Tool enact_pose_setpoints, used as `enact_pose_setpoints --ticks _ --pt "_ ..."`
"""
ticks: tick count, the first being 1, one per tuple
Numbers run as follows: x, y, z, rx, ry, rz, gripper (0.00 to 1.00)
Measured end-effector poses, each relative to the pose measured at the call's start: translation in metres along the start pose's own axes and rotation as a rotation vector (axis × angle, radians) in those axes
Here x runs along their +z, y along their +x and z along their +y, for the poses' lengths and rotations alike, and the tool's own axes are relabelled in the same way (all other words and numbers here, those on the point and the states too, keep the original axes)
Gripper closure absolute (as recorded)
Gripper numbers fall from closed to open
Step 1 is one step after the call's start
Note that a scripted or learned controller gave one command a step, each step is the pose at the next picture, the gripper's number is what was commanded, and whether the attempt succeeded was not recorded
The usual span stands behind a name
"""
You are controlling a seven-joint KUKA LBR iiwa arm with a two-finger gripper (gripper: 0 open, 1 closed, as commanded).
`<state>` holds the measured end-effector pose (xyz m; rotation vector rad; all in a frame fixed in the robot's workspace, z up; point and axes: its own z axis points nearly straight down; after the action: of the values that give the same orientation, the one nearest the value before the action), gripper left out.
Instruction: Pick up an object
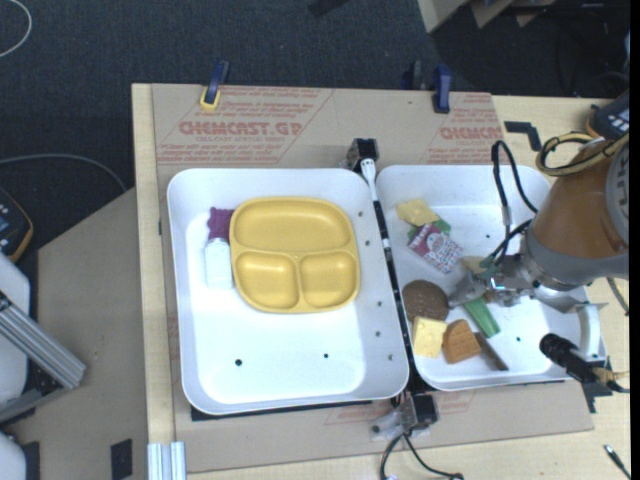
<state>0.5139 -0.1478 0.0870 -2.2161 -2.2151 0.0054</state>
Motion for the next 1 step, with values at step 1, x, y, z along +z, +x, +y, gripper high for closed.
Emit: enact_pose_setpoints --ticks 1 --pt "0.0027 0.0001 -0.0004 0.001 -0.005 -0.001 0.0"
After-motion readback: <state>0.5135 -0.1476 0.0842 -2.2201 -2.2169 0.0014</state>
